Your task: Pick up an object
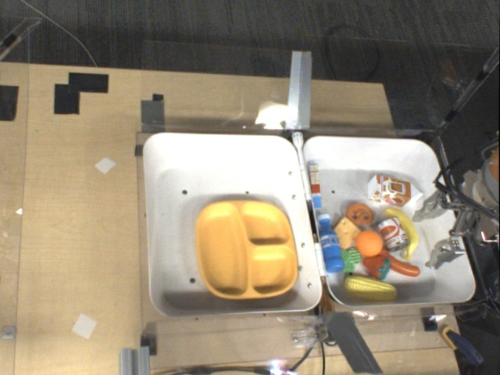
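The right bin (437, 158) holds a heap of toy food: a white carton (389, 188), a yellow banana (408, 229), an orange ball (369, 244), a corn cob (369, 287), a red sausage (403, 269), a blue bottle (329, 244) and a brown round piece (359, 214). My gripper (438, 229) hangs over the right side of this bin, just right of the banana. Its two fingers stand apart, one towards the back and one towards the front, with nothing between them. It is open.
The left bin (168, 170) carries a yellow divided plate (246, 248). A metal post (301, 88) stands at the back between the bins. Cables and the arm (480, 194) crowd the right edge. Black marks lie on the wooden bench (70, 209) at the far left.
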Motion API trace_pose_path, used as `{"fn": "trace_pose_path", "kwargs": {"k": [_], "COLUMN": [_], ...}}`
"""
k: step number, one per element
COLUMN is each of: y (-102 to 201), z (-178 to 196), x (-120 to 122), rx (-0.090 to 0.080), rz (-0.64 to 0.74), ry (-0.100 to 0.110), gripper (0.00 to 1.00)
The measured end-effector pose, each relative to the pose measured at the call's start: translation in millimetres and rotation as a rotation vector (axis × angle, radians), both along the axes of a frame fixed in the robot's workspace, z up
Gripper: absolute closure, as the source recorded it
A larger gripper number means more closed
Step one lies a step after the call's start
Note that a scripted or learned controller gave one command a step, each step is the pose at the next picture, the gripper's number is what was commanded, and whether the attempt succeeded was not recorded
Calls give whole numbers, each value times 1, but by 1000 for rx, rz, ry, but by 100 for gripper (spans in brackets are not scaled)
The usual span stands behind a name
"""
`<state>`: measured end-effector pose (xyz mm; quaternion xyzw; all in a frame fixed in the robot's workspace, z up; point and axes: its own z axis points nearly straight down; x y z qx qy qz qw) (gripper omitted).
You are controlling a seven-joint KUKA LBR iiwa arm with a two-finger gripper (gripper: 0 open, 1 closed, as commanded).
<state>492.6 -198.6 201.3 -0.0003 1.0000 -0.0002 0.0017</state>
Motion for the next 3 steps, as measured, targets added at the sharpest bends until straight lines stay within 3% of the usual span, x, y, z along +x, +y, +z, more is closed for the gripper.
{"fn": "trace_pose_path", "kwargs": {"k": [1, 2, 3], "y": [-6, 34, 15], "z": [-105, -113, -115], "x": [43, 113, 169], "rx": [0, 4, 3], "rz": [-208, -551, -809], "ry": [-3, -5, 10], "gripper": [0, 0, 0]}}
